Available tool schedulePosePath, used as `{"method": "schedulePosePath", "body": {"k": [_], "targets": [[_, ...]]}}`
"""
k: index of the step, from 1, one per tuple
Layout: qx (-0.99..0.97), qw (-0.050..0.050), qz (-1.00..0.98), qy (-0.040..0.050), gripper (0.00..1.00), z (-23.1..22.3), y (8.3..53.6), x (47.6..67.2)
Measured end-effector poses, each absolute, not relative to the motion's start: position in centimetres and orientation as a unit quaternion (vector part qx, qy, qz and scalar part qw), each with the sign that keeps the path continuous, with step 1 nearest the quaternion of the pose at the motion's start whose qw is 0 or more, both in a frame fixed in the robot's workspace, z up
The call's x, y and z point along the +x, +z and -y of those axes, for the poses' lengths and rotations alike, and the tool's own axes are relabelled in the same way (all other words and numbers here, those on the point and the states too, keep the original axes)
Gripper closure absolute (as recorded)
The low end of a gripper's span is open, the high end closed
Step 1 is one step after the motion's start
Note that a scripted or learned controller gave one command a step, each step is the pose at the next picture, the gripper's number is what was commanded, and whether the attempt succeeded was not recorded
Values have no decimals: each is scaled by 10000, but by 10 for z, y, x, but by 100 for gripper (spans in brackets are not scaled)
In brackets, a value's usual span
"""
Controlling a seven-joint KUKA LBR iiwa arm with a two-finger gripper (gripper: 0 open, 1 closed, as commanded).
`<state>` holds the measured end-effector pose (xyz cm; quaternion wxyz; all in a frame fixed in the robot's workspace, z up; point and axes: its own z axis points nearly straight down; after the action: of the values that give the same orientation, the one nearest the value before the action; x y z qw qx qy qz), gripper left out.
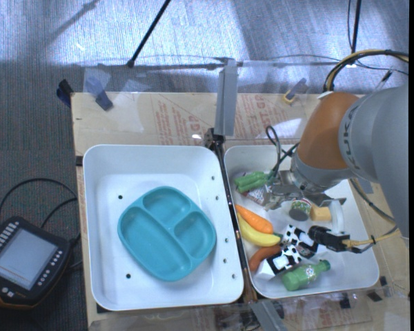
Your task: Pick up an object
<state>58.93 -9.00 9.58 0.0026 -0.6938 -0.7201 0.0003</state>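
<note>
Reaching into the right bin (367, 267) from the camera view, the jaws (288, 197) hang low over the toy pile, their opening hidden, so I cannot tell how wide they stand or whether they hold anything. Just below them lie a carrot (254, 218) and a banana (257, 235); a green bottle (306, 274) sits farther off. Judging by the clutter, a straight descent on one isolated piece suits best.
</note>
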Motion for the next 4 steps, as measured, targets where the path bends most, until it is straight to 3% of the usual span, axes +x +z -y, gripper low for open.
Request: {"method": "schedulePosePath", "body": {"k": [1, 2, 3, 4], "targets": [[-6940, 25, 7199, 3, 0, 90, 96, 589], [-6945, 35, 7195, 2, 100, 89, 104, 589], [-6865, 16, 7271, 6, 100, 53, 187, 572], [-6868, 17, 7268, 6, 0, 53, 187, 572]]}}
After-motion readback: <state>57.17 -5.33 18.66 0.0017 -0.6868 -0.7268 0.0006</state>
